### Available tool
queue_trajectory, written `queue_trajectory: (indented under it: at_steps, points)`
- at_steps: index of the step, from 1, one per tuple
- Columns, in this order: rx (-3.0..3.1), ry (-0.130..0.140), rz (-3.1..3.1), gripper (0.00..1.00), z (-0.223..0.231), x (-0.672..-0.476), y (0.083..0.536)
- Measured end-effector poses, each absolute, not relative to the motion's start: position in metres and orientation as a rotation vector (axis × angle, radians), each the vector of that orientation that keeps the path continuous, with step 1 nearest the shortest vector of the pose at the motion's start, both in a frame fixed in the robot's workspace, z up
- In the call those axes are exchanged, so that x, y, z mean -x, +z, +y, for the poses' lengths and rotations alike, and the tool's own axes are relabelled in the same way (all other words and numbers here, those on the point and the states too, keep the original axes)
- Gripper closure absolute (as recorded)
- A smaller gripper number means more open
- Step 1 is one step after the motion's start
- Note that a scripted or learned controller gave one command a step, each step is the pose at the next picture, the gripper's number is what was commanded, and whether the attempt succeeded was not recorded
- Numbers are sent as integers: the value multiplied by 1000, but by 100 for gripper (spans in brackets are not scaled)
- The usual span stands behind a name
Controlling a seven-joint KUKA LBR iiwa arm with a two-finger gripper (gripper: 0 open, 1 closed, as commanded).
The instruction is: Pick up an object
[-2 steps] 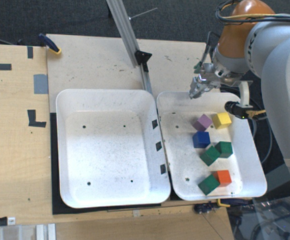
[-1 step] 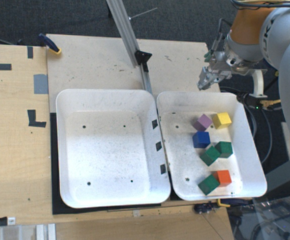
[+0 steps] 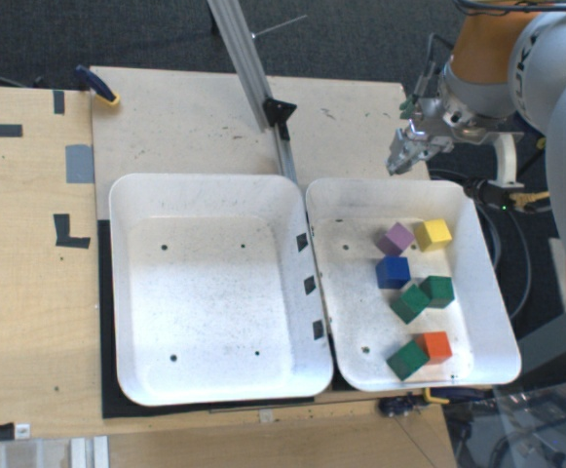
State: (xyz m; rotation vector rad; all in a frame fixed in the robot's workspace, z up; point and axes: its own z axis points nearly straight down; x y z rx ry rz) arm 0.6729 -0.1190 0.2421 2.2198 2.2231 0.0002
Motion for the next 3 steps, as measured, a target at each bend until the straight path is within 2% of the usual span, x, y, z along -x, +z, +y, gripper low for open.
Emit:
queue_trajectory:
  at_steps: [2,3]
  points:
    - [-2216,-1,2232,100,2,-664,224]
    - [-2214,2,2231,100,61,-669,233]
